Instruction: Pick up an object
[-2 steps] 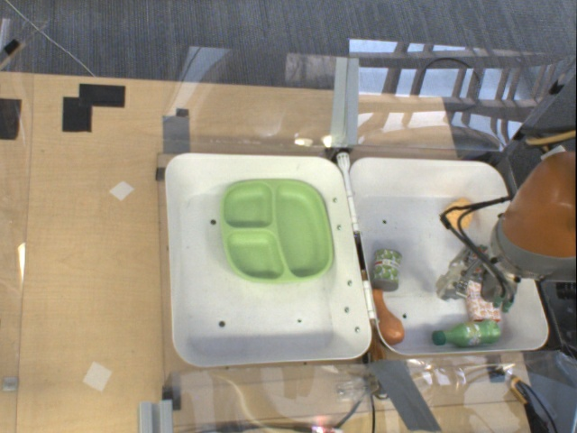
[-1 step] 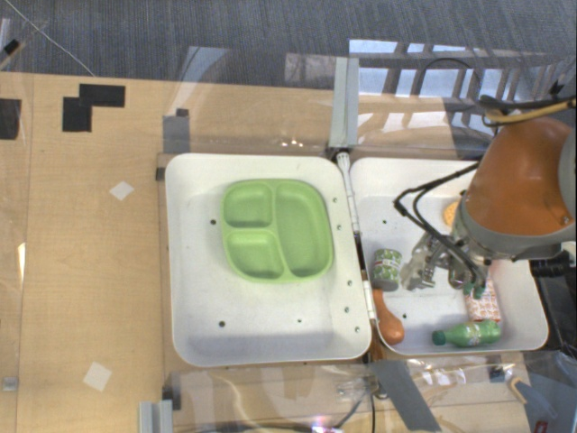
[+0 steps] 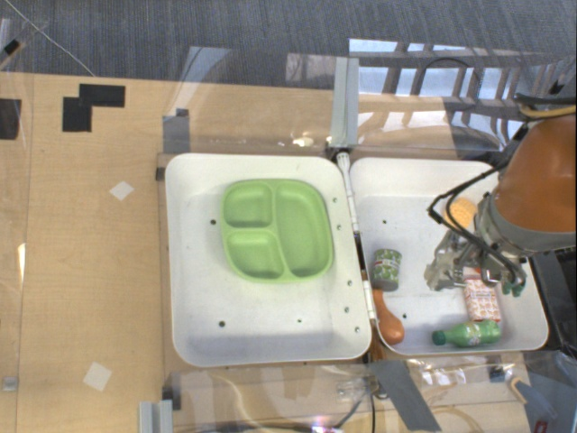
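Hovering gripper (image 3: 469,273) — grip unreadable — just beside red-and-white carton (image 3: 482,300), green bottle (image 3: 467,335) below.

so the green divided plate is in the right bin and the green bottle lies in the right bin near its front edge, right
Not quite. The camera view shows the green divided plate in the left bin, not the right one. The rest holds: the green bottle lies in the right bin near its front edge.
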Available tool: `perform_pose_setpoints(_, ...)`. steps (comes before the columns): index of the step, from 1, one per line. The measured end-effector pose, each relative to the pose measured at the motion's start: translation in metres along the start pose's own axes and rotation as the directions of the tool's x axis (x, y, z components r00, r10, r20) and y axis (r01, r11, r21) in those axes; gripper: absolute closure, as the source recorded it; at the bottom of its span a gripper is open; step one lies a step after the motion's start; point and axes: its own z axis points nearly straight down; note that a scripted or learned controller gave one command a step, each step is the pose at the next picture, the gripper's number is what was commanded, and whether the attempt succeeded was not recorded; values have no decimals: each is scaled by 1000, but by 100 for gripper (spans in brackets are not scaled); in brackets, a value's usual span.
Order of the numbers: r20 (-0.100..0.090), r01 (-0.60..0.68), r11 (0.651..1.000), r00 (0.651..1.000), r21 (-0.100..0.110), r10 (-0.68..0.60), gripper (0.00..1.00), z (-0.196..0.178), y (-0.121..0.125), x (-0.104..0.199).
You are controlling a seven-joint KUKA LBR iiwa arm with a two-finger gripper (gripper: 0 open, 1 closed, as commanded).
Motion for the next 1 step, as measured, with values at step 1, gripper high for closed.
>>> perform_pose_setpoints(1, -1, 323, 946, 946, -2, -323, 100, -3, 29, 11)
